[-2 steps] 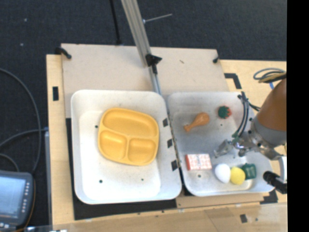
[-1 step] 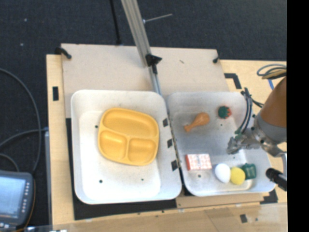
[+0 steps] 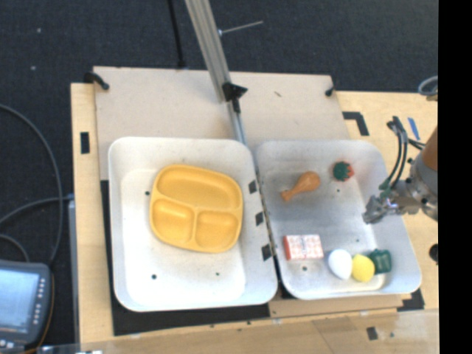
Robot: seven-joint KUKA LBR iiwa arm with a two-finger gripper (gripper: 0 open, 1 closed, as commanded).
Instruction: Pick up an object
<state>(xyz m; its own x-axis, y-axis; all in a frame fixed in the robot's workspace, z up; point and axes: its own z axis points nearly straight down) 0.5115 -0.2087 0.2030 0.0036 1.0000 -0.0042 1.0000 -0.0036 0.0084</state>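
Looks like the approach step: the gripper [image 3: 375, 211] hangs at the right bin's [image 3: 324, 155] right edge, can't tell its state, so next it needs to line up over something like the drumstick [image 3: 301, 186] far-left.

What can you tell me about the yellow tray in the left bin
The yellow tray is a rounded, plastic-looking plate with three compartments: one long one along its far side and two smaller ones along its near side. It lies flat and right side up, slightly turned, near the middle of the left bin. Its compartments hold nothing, and nothing but the bin floor touches it.
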